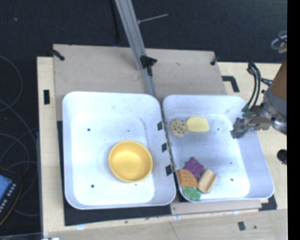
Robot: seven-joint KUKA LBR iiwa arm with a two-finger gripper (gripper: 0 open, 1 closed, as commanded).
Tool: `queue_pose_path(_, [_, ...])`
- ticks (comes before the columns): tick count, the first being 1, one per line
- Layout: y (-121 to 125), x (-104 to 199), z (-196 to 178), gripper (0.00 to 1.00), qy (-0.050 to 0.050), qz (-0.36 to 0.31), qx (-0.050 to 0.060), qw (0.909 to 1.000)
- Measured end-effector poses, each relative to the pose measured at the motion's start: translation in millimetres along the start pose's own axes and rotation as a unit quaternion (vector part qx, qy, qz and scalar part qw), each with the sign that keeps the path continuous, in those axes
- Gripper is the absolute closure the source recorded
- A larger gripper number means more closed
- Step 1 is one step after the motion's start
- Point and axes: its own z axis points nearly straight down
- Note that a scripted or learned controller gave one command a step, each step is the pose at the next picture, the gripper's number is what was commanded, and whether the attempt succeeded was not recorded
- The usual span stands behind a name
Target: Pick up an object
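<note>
The gripper (238,130) hung over the right bin (240,184) at its right wall; whether it was spread could not be told (too dark and small). To its left lay one yellow lemon-shaped toy (198,124) touching one speckled cookie (178,128). Nearer clustered purple grapes (192,164), a bread piece (207,180), an orange slice (186,178). One yellow bowl (130,160) sat in the left bin (80,134).

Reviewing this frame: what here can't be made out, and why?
- Gripper, camera view: small and dark at the right bin's far edge; finger state unreadable.
- Green item, camera view: mostly covered by the orange piece and the tan piece; shape unclear.
- Arm, camera view: cut off at the right side.
- Purple item: too blurred to identify.
</note>
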Motion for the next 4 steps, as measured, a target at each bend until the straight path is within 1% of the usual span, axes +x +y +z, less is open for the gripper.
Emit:
queue_pose_path(1, [15.6, 51.5, 10.0, 1.00, 0.001, -0.001, 0.003, 1.0000])
queue_pose_path(2, [18.1, 101.2, 8.2, 1.00, 0.002, -0.001, 0.003, 1.0000])
queue_pose_path(3, [34.1, 149.8, -2.7, 1.00, 0.001, -0.001, 0.002, 1.0000])
queue_pose_path(4, [49.4, 200.8, 8.5, 1.00, 0.001, -0.001, 0.002, 1.0000])
